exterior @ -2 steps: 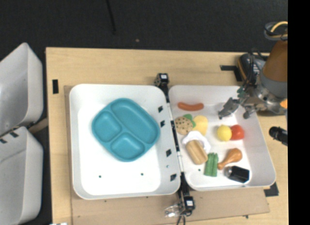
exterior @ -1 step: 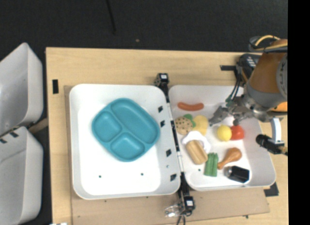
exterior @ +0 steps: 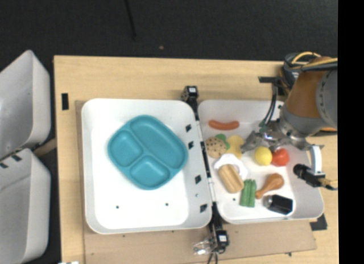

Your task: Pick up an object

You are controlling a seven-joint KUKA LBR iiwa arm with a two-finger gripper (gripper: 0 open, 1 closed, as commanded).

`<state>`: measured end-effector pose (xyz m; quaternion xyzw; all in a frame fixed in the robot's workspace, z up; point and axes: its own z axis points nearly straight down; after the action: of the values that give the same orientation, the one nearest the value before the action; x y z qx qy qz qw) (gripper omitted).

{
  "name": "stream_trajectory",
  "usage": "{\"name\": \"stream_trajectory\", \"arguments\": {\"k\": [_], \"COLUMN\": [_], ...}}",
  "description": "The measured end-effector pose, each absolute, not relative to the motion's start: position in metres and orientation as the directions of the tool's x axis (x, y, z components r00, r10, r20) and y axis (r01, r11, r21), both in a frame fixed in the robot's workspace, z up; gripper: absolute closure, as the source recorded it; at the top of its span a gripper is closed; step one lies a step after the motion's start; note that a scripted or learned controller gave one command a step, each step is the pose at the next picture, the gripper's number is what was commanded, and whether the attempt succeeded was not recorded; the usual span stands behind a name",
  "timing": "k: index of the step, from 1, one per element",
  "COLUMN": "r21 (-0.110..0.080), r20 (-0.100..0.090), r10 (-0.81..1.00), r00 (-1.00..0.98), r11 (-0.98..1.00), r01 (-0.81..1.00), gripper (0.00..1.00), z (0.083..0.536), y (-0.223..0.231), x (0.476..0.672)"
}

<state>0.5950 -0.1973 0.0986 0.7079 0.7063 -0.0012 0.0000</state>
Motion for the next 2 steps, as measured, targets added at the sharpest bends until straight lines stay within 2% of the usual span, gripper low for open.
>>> {"name": "stream_trajectory", "arguments": {"k": [1, 2], "r21": [0.000, 0.006], "r20": [-0.001, -0.002], "r10": [1.000, 1.000], "r00": [0.004, -0.002], "r11": [-0.004, 0.002], "r01": [1.000, 1.000], "gripper": [1.00, 1.00], "z": [0.110, 0.173], "y": [-0.198, -0.198], "x": [0.596, 0.600]}}
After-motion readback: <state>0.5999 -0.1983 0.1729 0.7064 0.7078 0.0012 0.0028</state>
